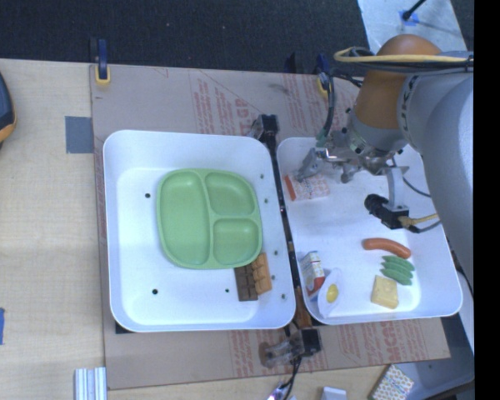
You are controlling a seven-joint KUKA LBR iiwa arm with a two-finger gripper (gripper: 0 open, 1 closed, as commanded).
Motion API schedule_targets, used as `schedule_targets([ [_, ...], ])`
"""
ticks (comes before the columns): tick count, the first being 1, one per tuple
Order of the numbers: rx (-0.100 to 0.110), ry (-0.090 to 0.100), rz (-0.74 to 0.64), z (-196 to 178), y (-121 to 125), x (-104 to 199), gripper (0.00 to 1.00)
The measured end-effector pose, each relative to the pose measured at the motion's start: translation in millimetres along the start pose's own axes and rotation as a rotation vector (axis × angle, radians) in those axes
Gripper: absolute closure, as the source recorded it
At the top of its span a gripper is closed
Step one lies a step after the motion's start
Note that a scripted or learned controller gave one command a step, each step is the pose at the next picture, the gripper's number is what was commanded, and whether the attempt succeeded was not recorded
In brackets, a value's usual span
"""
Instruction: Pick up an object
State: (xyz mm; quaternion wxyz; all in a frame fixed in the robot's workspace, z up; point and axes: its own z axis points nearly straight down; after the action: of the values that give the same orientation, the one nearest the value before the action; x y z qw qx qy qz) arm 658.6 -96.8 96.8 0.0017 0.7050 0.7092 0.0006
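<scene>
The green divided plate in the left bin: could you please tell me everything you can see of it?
The green divided plate is a pale green, rounded-square tray that looks like matte plastic, moulded into three compartments: one long one on the left and two smaller ones on the right. It lies flat and right way up near the middle of the left bin, turned slightly askew. All three compartments look bare. A brown chocolate-like bar lies at its lower right corner.

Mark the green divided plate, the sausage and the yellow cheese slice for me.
green divided plate [187,211]: camera view, its large left compartment.
sausage [387,247]: camera view, mid-length.
yellow cheese slice [385,292]: camera view, centre of its face.
</scene>
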Motion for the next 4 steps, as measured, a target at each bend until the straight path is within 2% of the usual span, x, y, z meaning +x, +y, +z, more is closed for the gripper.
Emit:
schedule_targets([
  [4, -0.002, 0.000, 0.003, 0.0, 0.2, 1.0, 0.00],
])
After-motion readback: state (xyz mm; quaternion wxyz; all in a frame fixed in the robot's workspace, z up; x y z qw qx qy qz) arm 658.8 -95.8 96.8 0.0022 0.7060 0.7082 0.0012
